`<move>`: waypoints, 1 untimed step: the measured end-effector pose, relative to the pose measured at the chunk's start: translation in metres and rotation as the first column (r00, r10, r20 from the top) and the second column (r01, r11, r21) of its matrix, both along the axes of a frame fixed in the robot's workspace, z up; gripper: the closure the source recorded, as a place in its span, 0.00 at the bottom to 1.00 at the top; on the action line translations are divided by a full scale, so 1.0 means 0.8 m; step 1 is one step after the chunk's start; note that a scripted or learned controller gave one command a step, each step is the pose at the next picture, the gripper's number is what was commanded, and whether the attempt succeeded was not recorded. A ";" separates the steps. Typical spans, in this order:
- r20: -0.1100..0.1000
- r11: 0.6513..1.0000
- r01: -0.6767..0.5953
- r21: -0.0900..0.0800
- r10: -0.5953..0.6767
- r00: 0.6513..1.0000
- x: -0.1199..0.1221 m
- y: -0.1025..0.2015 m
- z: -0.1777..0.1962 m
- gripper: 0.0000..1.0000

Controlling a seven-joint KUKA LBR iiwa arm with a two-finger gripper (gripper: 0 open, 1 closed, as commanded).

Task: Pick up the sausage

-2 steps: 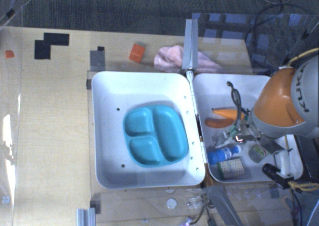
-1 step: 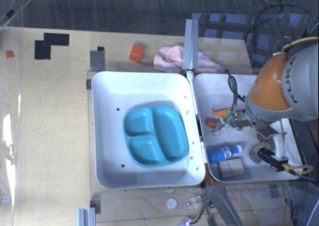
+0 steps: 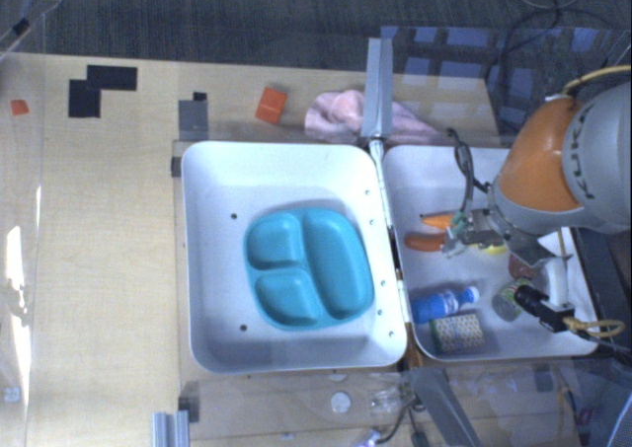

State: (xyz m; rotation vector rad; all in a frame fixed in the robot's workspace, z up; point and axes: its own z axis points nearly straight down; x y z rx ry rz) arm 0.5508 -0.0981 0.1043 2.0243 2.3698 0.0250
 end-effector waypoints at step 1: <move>-0.011 0.995 -0.102 0.001 0.102 0.995 0.080 0.016 -0.017 1.00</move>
